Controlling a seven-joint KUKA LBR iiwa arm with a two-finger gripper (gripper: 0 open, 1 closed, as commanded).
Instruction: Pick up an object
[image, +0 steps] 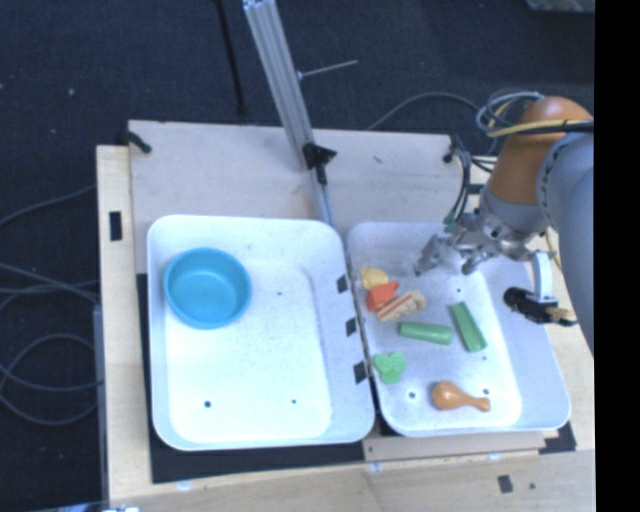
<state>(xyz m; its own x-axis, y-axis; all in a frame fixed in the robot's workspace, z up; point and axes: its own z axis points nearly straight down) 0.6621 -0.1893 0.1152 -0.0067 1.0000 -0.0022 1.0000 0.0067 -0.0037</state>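
The right bin (540, 400) holds several small toys: a yellow piece (374, 277), a red piece (381, 296), a tan block (401, 305), a green cylinder (425, 332), a green bar (467, 326), a light green lump (390, 366) and an orange gourd shape (458, 397). My gripper (449, 260) hangs over the back of that bin, behind the green bar and to the right of the yellow piece. It is open, with nothing between its fingers.
A blue bowl (207, 287) sits at the back left of the left bin (260, 400). A slanted metal pole (285, 90) rises behind the two bins. Cables run along the bench's back right.
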